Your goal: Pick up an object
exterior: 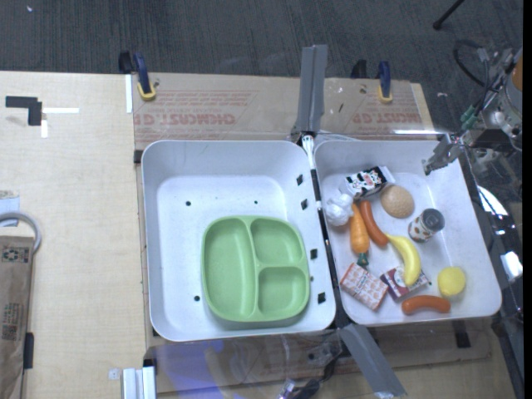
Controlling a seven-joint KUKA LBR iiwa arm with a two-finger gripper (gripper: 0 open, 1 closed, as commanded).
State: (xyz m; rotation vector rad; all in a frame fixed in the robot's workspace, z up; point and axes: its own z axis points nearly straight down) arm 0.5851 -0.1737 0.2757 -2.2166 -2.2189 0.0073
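Claw (pixel 439 158) above right bin's (pixel 478 223) corner (food below)

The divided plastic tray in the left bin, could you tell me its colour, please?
Light green, seen in the camera view: the divided plastic tray.

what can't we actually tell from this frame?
- Gripper: at the right bin's far right corner, too small and cluttered to read its state.
- Arm: cut off by the right edge.
- Small can and black-and-white carton: labels too small to read.
- Red box and the packet under the banana: print unreadable, packet partly covered.
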